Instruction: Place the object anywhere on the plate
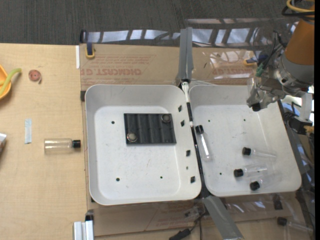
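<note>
Left bin [100,134] with black plate [149,129], right bin [285,149] with capped vials [202,143]; gripper [256,103] above, grip unclear

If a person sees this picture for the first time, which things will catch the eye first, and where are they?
First comes the dark ridged plate in the middle of the left bin, black against white. Next are the clear, black-capped tubes in the right bin: one by its left wall and three near its front right corner. Last, the arm's orange band glows at the upper right, with the gripper over the right bin's far edge.
</note>
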Controlling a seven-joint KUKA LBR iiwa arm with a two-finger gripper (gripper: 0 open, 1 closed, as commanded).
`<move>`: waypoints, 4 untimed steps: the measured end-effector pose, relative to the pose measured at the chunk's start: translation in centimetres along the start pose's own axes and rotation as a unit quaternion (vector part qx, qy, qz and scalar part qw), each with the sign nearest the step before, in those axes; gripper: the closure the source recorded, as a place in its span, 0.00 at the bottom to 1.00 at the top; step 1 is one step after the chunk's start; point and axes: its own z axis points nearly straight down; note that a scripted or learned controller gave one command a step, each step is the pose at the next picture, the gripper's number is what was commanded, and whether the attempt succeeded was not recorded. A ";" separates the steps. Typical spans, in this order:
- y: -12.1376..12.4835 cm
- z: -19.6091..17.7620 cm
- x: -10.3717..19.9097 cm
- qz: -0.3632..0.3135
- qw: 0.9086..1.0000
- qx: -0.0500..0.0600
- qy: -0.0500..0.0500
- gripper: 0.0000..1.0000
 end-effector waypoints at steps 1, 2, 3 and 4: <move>-10.0 3.4 1.0 0.099 0.995 0.001 0.000 1.00; -1.8 0.0 -5.4 0.112 0.994 -0.001 0.000 1.00; 7.2 -1.5 -5.4 0.231 0.973 0.000 0.000 1.00; -1.0 2.4 -3.3 0.172 0.985 0.000 0.000 1.00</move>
